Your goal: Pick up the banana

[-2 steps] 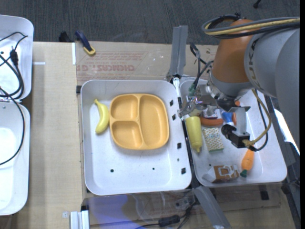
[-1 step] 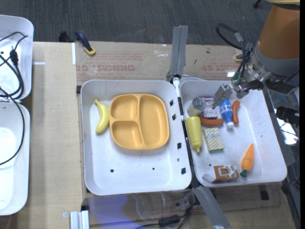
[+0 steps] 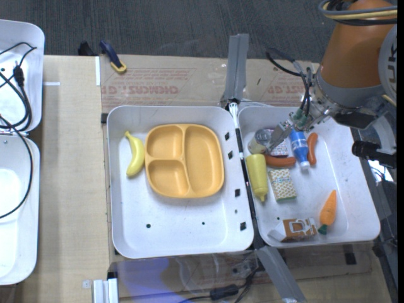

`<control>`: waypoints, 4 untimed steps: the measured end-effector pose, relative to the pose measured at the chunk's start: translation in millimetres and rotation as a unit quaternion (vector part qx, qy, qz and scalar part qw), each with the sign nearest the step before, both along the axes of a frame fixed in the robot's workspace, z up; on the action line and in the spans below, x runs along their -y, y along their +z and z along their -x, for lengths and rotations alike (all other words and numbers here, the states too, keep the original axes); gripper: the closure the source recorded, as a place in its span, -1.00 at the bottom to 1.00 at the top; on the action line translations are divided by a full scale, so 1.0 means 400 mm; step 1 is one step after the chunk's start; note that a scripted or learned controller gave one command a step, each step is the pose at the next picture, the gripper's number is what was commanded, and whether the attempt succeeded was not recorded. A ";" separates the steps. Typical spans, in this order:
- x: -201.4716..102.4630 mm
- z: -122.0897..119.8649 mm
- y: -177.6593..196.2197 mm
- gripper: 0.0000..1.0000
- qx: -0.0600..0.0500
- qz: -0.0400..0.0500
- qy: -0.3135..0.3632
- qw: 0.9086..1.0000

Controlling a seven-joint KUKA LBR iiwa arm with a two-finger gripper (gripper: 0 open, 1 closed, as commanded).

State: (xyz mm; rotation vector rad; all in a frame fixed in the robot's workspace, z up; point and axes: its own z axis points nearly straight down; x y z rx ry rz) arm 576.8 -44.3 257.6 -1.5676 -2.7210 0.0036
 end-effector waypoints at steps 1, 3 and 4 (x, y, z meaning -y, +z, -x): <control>-0.118 0.074 -0.168 -1.00 0.000 0.000 0.023 1.000; -0.205 0.211 -0.167 -1.00 0.000 -0.001 0.080 0.997; -0.201 0.247 -0.166 -1.00 0.000 -0.001 0.078 0.997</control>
